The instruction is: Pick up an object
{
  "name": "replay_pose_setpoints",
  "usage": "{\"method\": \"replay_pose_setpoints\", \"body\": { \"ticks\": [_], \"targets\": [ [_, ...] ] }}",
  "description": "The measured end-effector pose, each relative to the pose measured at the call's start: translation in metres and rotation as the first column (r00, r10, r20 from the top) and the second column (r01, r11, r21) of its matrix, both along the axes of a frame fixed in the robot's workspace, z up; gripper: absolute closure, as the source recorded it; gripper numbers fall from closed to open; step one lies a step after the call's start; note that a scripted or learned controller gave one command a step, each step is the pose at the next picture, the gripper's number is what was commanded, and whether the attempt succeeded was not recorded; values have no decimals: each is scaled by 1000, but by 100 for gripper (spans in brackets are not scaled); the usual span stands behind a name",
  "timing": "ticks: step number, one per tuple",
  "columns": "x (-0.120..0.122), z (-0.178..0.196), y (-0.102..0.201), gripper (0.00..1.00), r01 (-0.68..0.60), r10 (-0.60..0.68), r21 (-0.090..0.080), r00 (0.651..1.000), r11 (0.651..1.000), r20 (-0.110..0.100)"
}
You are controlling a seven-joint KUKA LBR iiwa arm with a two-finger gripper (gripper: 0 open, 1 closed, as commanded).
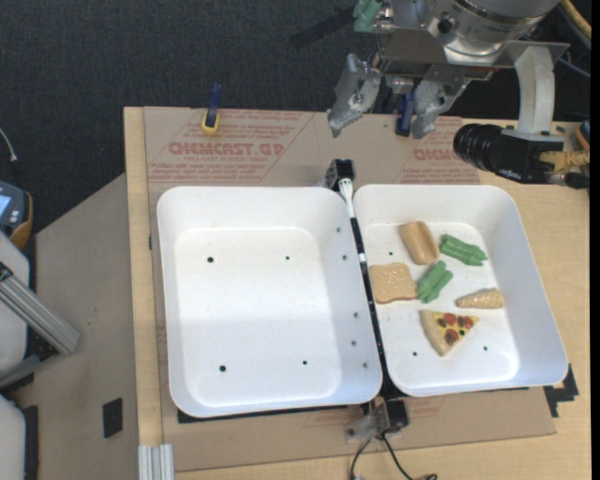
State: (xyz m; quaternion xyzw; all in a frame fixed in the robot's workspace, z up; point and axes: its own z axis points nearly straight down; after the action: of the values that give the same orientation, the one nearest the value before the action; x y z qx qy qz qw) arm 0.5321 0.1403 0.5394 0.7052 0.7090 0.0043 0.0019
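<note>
pizza slice (448,329) lies in right bin (525,281); end effector (384,105) hangs spread above bench

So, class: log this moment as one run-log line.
tool: open, above bench, holding nothing | right bin: six toy foods | pick: not yet done

The arm (487,14) is cut off by the top edge (only its wrist end shows).

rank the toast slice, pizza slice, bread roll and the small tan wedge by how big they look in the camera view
1. pizza slice and toast slice, too alike to split
2. bread roll, slightly smaller
3. small tan wedge, the smallest
</note>
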Motion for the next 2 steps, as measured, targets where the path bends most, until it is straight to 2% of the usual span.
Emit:
{"method": "replay_pose_setpoints", "body": {
  "ticks": [1, 2],
  "targets": [
    [1, 7, -2, 100, 3, -3, -3, 1000, 1000, -4],
    [1, 6, -1, 0, 3, -3, -3, 1000, 1000, -5]
  ]
}}
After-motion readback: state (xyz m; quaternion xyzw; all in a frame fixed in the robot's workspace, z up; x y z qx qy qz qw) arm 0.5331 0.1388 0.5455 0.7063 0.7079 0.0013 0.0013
